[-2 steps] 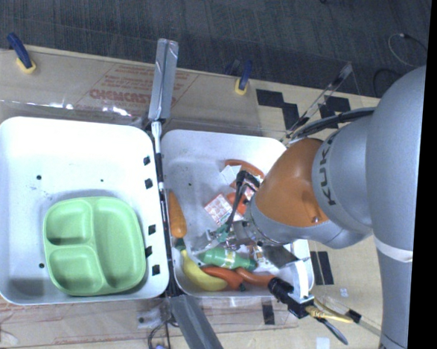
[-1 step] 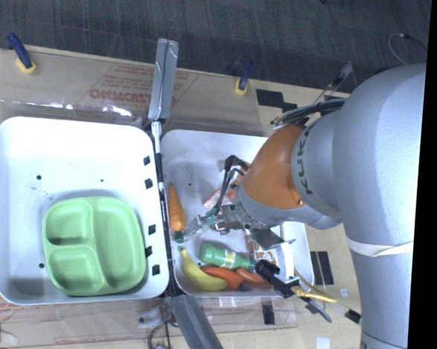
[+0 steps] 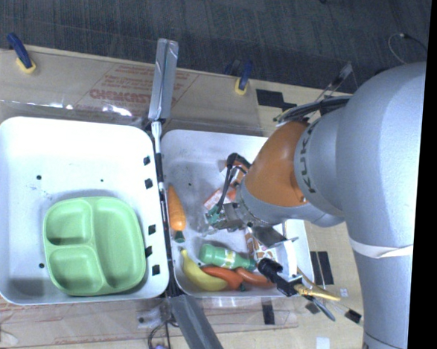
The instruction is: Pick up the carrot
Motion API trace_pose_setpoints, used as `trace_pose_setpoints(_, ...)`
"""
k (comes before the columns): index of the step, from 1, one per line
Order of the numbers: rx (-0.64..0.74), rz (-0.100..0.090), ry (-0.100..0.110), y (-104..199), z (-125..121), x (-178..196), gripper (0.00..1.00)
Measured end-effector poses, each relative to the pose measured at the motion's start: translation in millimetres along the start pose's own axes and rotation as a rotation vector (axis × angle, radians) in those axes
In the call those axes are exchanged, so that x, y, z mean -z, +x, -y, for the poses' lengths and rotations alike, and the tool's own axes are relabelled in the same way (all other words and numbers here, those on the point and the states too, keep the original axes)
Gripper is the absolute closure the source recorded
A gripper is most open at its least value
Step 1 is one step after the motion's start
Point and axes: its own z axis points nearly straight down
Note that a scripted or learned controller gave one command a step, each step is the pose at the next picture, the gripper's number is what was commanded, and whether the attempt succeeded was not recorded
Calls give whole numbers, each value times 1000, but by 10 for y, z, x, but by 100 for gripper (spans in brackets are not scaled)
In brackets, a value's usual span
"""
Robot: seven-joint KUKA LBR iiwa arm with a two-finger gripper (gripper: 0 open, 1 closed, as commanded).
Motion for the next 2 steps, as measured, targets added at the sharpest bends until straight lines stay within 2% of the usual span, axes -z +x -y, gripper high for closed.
trace_pose_setpoints(1,-284,0,-4,850,-98,907,100)
trace_pose_setpoints(2,-358,1,-1,-178,-146,387,100)
